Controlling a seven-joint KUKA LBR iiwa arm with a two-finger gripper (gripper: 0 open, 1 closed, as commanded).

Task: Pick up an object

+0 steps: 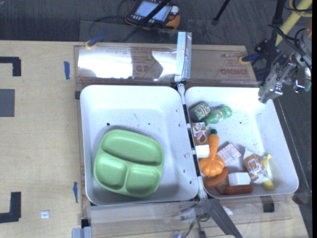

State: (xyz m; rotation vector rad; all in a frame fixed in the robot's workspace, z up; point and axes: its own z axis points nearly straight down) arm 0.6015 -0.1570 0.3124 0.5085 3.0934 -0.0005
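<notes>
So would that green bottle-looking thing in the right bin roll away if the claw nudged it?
Probably: the green bottle lies on its side and looks rounded, so it may roll. It also looks smooth, perhaps slippery. The can beside it might stop it.

You have two bins of smooth white plastic, the left bin (94, 103) and the right bin (285, 152), both with a soft sheen. The green tray (130, 161) looks like matt, smooth plastic. The worktop (37, 133) shows pale wood grain, unpolished. Behind the bins, a clear sheet (119, 63) glares glossy over brown cardboard. The claw (270, 90) reads as dull grey metal. The carrot (213, 145) looks slick plastic.
</notes>
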